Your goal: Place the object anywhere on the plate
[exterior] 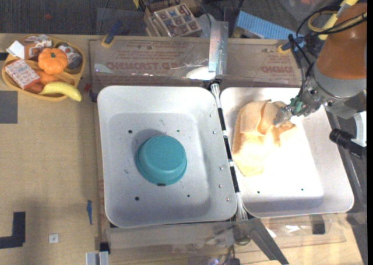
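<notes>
A round teal plate lies in the middle of the left white bin. A crumpled pale yellow-orange cloth lies in the left half of the right white bin. Its upper right corner is bunched up towards the gripper. My gripper reaches in from the right and sits at that bunched upper right edge of the cloth, touching or just above it. The grey arm with its orange band rises behind it at the right.
A yellow dish of toy fruit with a banana and a small pumpkin stands on the bench at the far left. A cardboard wall runs behind both bins. Cables and boxes lie beyond it.
</notes>
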`<state>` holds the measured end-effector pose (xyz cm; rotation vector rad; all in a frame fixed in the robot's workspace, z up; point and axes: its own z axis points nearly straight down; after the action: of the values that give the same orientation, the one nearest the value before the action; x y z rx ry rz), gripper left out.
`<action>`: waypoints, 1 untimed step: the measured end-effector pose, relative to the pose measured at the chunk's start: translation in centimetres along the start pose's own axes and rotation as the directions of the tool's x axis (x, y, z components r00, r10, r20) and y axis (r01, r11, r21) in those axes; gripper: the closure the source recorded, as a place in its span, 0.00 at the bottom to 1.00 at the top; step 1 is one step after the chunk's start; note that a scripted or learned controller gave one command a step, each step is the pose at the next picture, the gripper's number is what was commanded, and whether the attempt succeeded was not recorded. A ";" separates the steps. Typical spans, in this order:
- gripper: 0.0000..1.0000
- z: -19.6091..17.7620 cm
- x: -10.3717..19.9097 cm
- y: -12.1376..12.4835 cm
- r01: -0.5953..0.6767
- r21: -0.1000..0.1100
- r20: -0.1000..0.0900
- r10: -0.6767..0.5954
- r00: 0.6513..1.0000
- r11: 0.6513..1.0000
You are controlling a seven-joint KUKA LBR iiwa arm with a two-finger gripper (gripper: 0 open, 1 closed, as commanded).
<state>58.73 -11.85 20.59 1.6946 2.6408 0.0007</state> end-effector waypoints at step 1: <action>1.00 -1.9 -0.1 0.1 0.000 -0.001 0.001 0.000 1.000 1.000</action>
<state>58.84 -11.90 22.53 1.6935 2.6399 0.0016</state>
